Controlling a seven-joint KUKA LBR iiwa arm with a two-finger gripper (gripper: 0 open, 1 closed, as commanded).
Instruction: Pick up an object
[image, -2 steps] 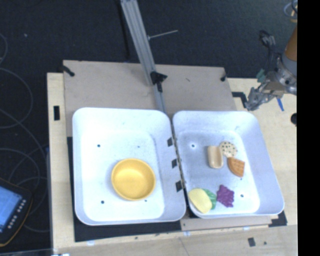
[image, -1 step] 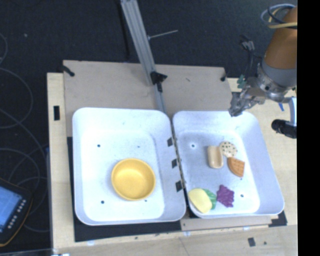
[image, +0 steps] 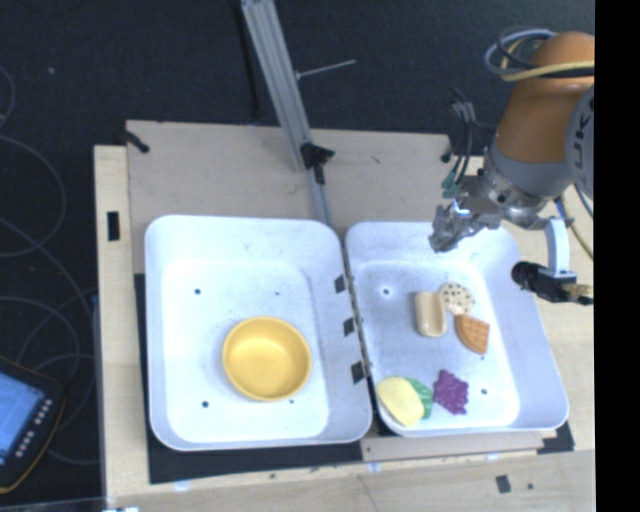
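Observation:
The right bin (image: 390, 250) holds several small items: a tan bread-like piece (image: 430, 314), a speckled round cookie (image: 457, 296), an orange wedge (image: 473, 333), a purple grape bunch (image: 452, 391) and a yellow-green piece (image: 402, 400) at the near rim. My gripper (image: 446, 233) hangs over the far edge of this bin, above and behind the cookie, apart from every item. Nothing shows between its tips.
A yellow bowl (image: 266, 357) sits in the left bin (image: 185, 260). A grey metal rail (image: 285, 95) slants down from the top to the gap between the bins. A black fitting (image: 535, 278) sticks out beside the right bin's far right rim.

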